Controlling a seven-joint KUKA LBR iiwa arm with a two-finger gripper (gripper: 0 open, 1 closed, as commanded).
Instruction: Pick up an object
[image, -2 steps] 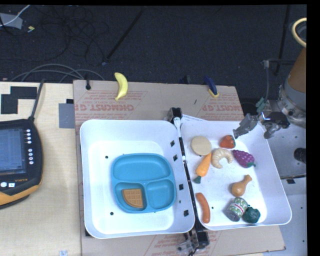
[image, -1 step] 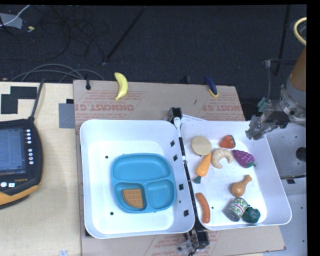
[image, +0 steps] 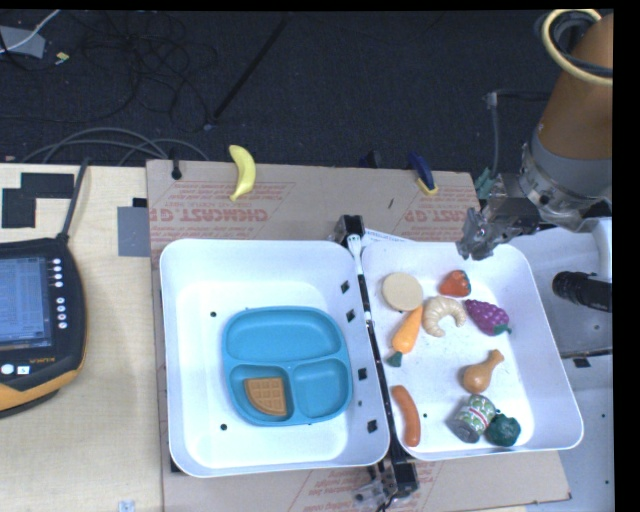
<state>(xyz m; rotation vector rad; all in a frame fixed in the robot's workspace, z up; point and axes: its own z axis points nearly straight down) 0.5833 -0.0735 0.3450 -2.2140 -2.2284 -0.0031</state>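
Toys for picking lie loose in the right bin (image: 560, 400), spread apart so that each can be reached on its own. Nearest the camera sit a small can (image: 472, 417) and a green broccoli piece (image: 504, 430), touching each other at the near right corner, with a sausage (image: 406, 414) to their left by the bin's inner wall. A little farther back lies a drumstick (image: 482, 371). Beyond it comes a loose cluster: a carrot (image: 406, 331), a croissant (image: 443, 314), purple grapes (image: 487, 316), a round biscuit (image: 403, 292) and a red tomato (image: 456, 283).

The left bin (image: 190, 300) holds a blue divided plate (image: 290, 360) with a waffle (image: 267, 396) in its near left compartment, likely the place for sorted items.

Farther off, the pincer (image: 480, 243) hangs over the far right edge of the right bin, near the tomato, with nothing visibly held; whether its tips are apart cannot be told from this angle. A banana (image: 241, 171) lies on the surface beyond both bins, out of the working area.
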